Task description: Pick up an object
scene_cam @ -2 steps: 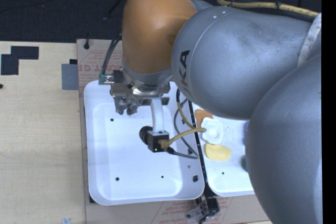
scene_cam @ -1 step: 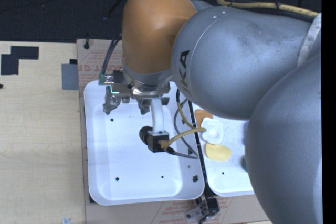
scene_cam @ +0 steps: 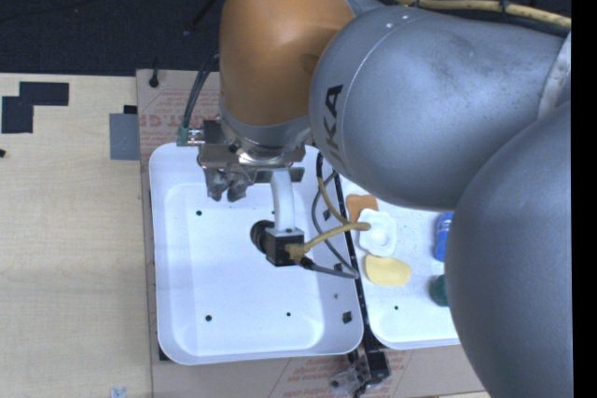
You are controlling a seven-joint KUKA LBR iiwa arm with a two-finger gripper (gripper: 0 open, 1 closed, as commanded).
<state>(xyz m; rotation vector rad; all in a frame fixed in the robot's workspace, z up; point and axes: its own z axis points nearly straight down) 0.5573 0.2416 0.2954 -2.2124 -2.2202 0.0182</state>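
My gripper [scene_cam: 229,189] hangs over the upper left part of the left white bin [scene_cam: 173,294], below the orange wrist band. No object shows at its tip. In the right white bin [scene_cam: 410,336] lie an orange piece [scene_cam: 360,202], a white object [scene_cam: 379,233], a yellow object [scene_cam: 387,270], a blue object [scene_cam: 443,238] and a green object [scene_cam: 437,290]. The arm covers much of the right bin, and all of these objects lie well to the right of the gripper.
The big grey arm crosses from the right and hides the right bin's far side. Pale wooden bench [scene_cam: 65,247] lies left of the bins, with dark patches [scene_cam: 121,135] at its back. A divider [scene_cam: 354,294] separates the two bins.
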